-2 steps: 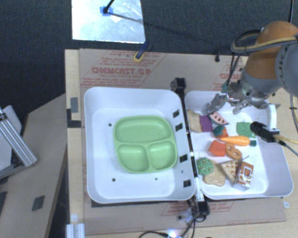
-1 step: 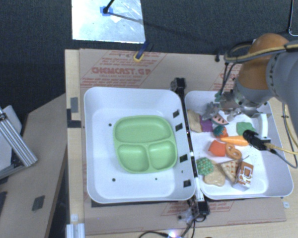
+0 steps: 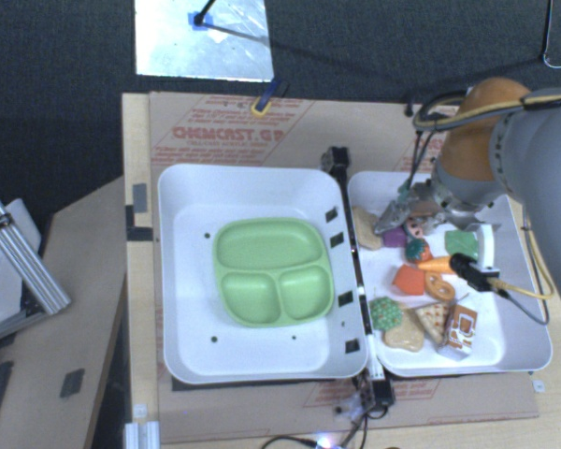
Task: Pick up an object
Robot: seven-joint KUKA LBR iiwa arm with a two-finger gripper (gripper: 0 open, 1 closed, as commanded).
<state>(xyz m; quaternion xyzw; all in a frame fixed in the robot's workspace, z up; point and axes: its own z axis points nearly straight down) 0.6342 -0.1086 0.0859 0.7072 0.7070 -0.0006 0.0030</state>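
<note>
Over the upper left corner of the white bin [image 3: 528,344] on the right of the frame, the gripper [image 3: 397,215] of the grey arm [image 3: 533,148] hangs low above a scatter of toy food. Whether the claw is open or closed cannot be told from this slant, and nothing can be seen in its grasp. A purple piece [image 3: 394,238] lies just below it, with a tan slab [image 3: 366,228] beside the bin's left wall and a teal piece [image 3: 416,250] a little to the right. Further right sits a green block [image 3: 462,242]. An orange block [image 3: 409,280] lies in the middle of the bin, with a carrot [image 3: 437,264] just above its right side and a brown pretzel [image 3: 440,289] touching or nearly touching its right edge. Toward the lower edge are a speckled green piece [image 3: 386,313], a pale cookie [image 3: 404,335], a square cracker [image 3: 432,318] and a red-and-white packet [image 3: 462,328], all close together. The neighbouring white bin [image 3: 182,251], left of centre, holds a pale green divided tray [image 3: 271,269] lying flat in its middle. Both bins rest on printed cardboard [image 3: 234,131], and a shiny silver sheet [image 3: 204,26] lies on the dark floor at the upper left of the frame.
</note>
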